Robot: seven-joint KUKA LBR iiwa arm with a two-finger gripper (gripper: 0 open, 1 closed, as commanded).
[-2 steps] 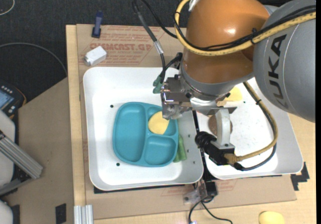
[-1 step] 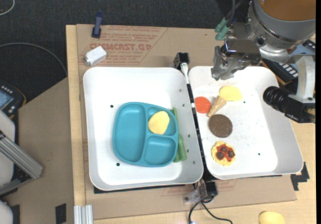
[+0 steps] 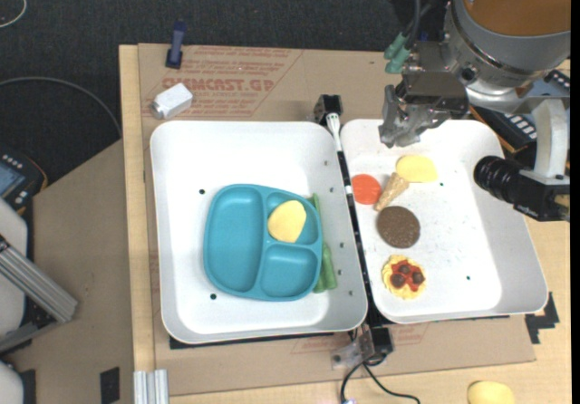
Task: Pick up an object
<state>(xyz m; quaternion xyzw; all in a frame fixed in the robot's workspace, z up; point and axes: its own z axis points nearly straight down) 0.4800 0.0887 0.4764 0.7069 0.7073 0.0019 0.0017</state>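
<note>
1. The left bin (image 3: 172, 212) bears a blue divided tray (image 3: 237, 248); a yellow piece (image 3: 288, 221) lies in its upper right compartment, with a green strip (image 3: 323, 257) along the tray's right edge.
2. The right bin (image 3: 507, 275) holds the candidates: orange disc (image 3: 366, 188), ice-cream cone (image 3: 406, 176), brown cookie (image 3: 398, 226), small tart (image 3: 404, 275), all close together.
3. The gripper (image 3: 399, 132) hangs near the bin's far wall, just above the cone, holding nothing; its spread I cannot tell. Judged: approach step; next, descend onto the cone while clearing the disc beside it.
</note>
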